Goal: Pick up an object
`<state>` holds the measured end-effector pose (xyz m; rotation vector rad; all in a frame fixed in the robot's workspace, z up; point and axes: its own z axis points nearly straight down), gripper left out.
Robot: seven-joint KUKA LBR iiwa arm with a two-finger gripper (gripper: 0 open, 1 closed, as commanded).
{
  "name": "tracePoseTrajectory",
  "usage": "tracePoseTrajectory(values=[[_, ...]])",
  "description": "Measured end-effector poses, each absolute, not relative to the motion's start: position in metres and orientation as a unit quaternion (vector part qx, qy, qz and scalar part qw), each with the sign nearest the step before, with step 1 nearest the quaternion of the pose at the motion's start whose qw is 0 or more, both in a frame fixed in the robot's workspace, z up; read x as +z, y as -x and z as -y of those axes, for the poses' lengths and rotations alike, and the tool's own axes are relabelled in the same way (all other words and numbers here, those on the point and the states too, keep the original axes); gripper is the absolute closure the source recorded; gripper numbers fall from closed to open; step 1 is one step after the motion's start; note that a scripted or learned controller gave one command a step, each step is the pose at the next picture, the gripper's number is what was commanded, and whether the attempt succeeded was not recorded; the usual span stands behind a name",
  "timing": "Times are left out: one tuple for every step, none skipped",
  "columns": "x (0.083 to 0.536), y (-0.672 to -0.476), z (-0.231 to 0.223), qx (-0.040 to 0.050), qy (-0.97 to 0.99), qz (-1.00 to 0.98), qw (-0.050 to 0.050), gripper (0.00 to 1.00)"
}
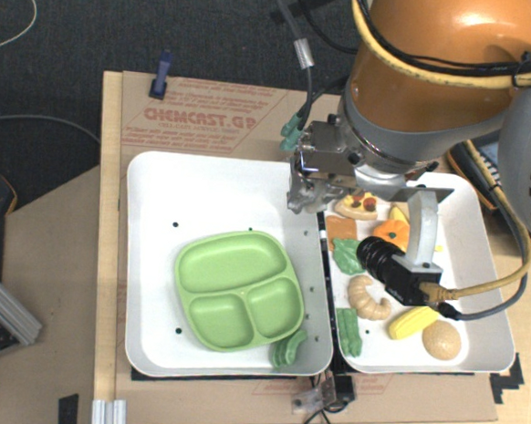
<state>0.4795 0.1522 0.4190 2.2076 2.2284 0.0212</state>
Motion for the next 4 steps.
tracePoseTrajectory(values=[[0.423, -0.480, -0.148, 0.0012, -0.706, -0.708, 0.001, 1.00], [0.433, -0.480, -0.149, 0.0016, -0.706, -0.708, 0.002, 1.00], [0.357, -0.478, -0.195, -0.0035, -0.706, -0.709, -0.002, 1.00], [0.221, -0.476, -0.226, -0.0073, -0.706, -0.708, -0.003, 1.00]])
